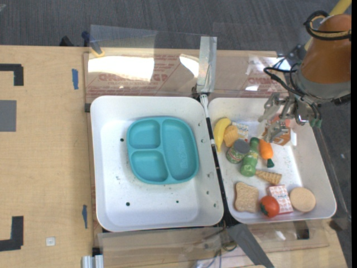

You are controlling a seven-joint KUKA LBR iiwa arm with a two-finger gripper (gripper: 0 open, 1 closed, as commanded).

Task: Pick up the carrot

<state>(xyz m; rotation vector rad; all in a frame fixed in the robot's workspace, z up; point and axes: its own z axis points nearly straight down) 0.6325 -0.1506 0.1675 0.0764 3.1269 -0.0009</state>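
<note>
The carrot (266, 149) is small and orange with a green stub at its near end. It lies in the right bin (318, 166), just right of a green bottle (250, 160). My gripper (282, 119) hangs over the back of that bin, up and to the right of the carrot and apart from it. Its fingers look open with nothing between them. A brown-orange packet (282, 137) lies right under the gripper, partly hidden by it.
Around the carrot lie a banana (221, 132), a grey-lidded can (240, 149), a waffle piece (269, 177), a bread slice (246, 197), a tomato (269, 206), a pink box (279, 197) and a bun (302, 199). The left bin (106, 166) holds a teal divided plate (163, 149).
</note>
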